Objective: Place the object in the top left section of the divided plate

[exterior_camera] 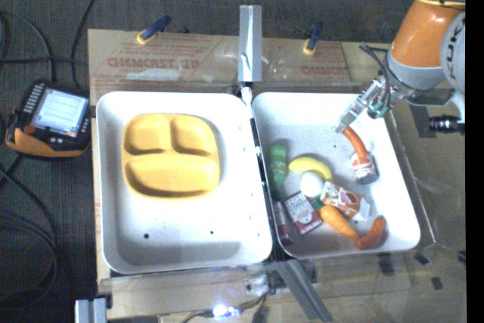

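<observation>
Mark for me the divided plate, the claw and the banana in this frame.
divided plate (171,177): camera view, floor of its large lower section.
claw (349,120): camera view, midway between its fingertips.
banana (310,164): camera view, middle of its yellow curve.

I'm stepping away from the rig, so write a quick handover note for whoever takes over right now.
Gripper: over the upper right corner of the right bin, just above the orange sausage; nothing visibly held between its fingers, and whether it is open or shut cannot be told.
Things: yellow divided plate lies in the left bin; all its sections have nothing in them. The toy foods, including a banana, an egg and a carrot, lie in the right bin.
Done: nothing placed yet.
Left: grasp an object, carry it over, set it in the plate's top left section.
</observation>
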Tool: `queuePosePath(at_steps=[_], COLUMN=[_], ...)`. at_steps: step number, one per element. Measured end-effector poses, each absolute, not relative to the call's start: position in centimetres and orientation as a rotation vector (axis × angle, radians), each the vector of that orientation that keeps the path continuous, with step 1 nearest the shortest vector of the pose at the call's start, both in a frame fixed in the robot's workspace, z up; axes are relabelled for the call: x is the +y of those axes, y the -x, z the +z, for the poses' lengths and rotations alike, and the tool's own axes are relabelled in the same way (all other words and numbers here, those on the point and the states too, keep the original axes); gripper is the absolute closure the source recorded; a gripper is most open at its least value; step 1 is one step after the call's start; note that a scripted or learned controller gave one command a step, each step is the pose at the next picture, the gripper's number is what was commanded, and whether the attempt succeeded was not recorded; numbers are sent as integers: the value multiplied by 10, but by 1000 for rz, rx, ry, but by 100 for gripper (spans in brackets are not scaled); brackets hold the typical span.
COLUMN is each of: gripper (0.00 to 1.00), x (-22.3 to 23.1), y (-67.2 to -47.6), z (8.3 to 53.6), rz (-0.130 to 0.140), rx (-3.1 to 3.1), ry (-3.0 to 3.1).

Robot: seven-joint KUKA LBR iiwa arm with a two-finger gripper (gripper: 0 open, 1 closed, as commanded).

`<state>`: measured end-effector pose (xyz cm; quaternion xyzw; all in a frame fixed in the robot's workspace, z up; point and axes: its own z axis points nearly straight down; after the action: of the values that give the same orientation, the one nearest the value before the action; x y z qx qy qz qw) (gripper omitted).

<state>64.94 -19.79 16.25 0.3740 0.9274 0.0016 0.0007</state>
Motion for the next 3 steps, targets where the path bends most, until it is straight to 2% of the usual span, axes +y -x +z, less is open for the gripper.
queuePosePath(at_steps=[1, 2, 3], gripper=[100, 100, 100], x=[-123, -39, 41], y=[-655, -639, -576], z=[207, 261, 234], rz=[-1, 1, 0], rx=[3021, 3046, 2931], ry=[-850, -756, -1135])
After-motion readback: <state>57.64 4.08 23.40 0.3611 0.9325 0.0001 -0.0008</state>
